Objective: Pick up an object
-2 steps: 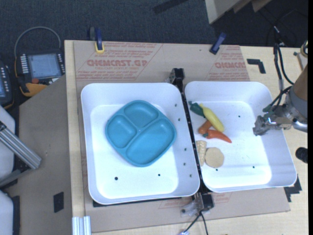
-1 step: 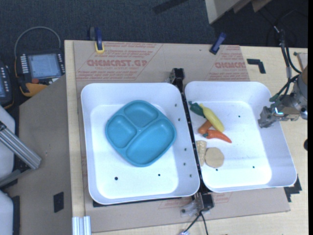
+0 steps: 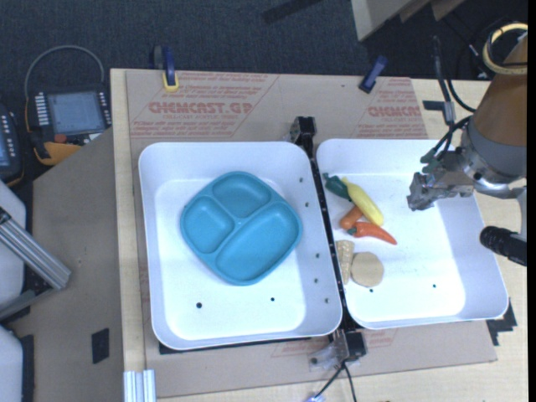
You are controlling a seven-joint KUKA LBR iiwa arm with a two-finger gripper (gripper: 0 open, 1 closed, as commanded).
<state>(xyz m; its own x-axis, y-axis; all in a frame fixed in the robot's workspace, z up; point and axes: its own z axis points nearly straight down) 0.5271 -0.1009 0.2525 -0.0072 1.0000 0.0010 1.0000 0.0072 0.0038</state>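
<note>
Small toy foods lie clustered at the left side of the right white bin [image 3: 469, 300]: a yellow plastic banana [image 3: 365, 203] on a dark green piece [image 3: 337, 187], two orange carrot-like pieces [image 3: 368, 228] just below, then a round tan disc [image 3: 367, 270] beside a pale wedge [image 3: 345, 260]. The grey gripper [image 3: 424, 193] hovers over the same bin's upper right, well apart from them (open or closed, I cannot tell). The left white bin [image 3: 167, 291] bears a blue divided plastic plate [image 3: 241, 226]. Red print on the brown board [image 3: 126, 224] reads "CHEMCAST."

We see a glossy blue plastic plate [image 3: 241, 238], smooth white plastic bins [image 3: 159, 249], and a matt cardboard-covered bench [image 3: 134, 107].
</note>
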